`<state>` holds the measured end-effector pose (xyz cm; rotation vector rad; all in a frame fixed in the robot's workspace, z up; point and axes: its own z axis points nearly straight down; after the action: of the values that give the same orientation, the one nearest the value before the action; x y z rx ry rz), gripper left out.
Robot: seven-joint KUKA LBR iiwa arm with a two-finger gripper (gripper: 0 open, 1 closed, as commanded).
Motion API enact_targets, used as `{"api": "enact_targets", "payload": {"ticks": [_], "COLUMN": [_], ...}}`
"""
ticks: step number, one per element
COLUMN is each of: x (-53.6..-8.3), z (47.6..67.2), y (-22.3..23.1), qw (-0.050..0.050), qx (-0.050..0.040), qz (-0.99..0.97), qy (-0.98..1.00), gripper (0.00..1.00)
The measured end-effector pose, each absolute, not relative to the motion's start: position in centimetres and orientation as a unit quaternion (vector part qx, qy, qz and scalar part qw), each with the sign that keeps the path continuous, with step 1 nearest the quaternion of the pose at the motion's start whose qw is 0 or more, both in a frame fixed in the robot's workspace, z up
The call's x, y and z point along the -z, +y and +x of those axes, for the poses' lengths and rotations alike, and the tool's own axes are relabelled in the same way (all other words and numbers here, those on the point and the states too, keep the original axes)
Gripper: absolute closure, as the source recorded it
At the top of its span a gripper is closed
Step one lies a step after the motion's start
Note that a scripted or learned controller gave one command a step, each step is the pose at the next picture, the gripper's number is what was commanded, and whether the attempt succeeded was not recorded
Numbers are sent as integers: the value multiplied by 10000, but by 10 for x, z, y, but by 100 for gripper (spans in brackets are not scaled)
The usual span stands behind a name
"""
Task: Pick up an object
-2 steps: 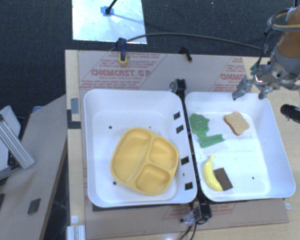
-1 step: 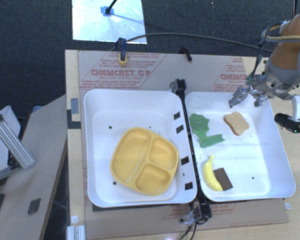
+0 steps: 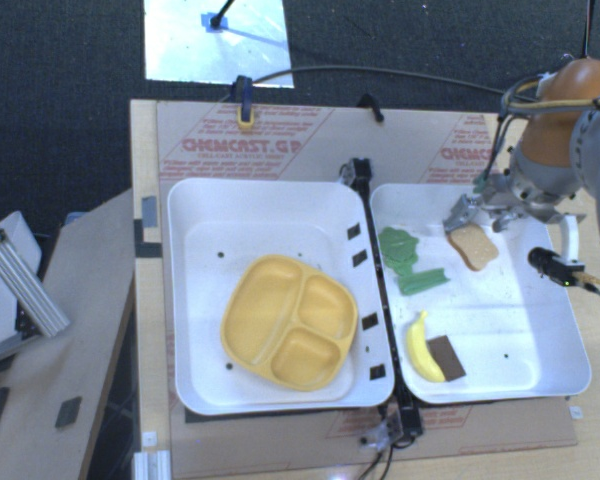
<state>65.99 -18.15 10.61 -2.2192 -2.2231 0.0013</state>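
Note:
The right bin (image 3: 555,368) holds several toy foods. A tan slice of toast (image 3: 474,248) lies near its back, two green pieces (image 3: 405,260) lie by the left wall, and a yellow banana (image 3: 421,346) sits at the front beside a small brown block (image 3: 445,358). My gripper (image 3: 467,215) hangs low over the back of the right bin, just above the toast's far edge and touching or nearly touching it. The grey arm with its orange band (image 3: 570,98) reaches in from the right.
In the left bin (image 3: 195,268) lies a yellow divided plate (image 3: 290,321). A black divider with clips (image 3: 372,268) runs between the two bins. Cardboard (image 3: 270,138) lies under both bins, and a grey metal sheet (image 3: 215,28) sits beyond it.

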Motion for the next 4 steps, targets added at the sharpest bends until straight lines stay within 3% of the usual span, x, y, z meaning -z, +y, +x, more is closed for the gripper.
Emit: {"api": "enact_targets", "payload": {"ticks": [1, 3, 4], "x": [-120, -210, -204], "z": [661, 657, 644], "y": [-182, -185, -138], "qw": [-20, -31, 2], "qx": [12, 18, 7], "qz": [-7062, -7057, -7043], "qy": [-7080, -7085, -7099], "gripper": [100, 100, 100]}}
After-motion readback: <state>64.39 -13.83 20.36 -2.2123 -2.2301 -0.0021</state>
